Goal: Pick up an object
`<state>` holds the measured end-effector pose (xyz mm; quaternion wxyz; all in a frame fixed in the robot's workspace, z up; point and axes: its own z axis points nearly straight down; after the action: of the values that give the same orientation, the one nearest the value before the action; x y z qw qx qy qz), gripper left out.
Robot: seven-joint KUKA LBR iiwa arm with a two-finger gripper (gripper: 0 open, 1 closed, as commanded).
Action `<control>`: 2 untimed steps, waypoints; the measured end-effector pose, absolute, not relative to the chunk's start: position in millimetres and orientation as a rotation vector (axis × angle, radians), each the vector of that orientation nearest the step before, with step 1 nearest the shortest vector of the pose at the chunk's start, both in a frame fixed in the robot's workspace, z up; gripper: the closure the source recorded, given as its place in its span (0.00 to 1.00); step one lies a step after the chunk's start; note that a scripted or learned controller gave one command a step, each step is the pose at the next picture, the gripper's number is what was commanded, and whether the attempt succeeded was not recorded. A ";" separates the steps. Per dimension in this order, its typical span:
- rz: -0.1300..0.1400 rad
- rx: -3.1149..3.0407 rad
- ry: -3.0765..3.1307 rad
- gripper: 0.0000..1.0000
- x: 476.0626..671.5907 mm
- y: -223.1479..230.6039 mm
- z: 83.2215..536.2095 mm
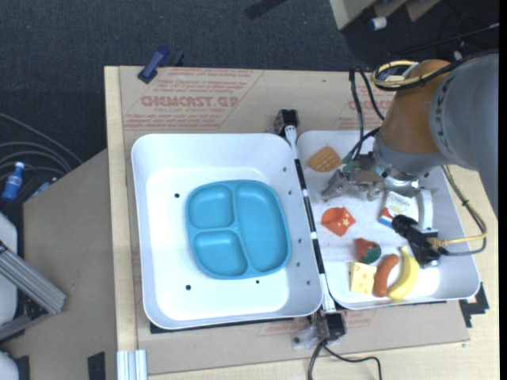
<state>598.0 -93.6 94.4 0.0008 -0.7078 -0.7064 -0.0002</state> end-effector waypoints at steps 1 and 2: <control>0.015 -2.210 -2.215 0.00 663.7 -97.7 83.2; 0.014 -2.211 -2.216 1.00 664.3 -97.3 93.7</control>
<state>664.3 -97.3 93.7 0.0056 -0.7062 -0.7080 0.0044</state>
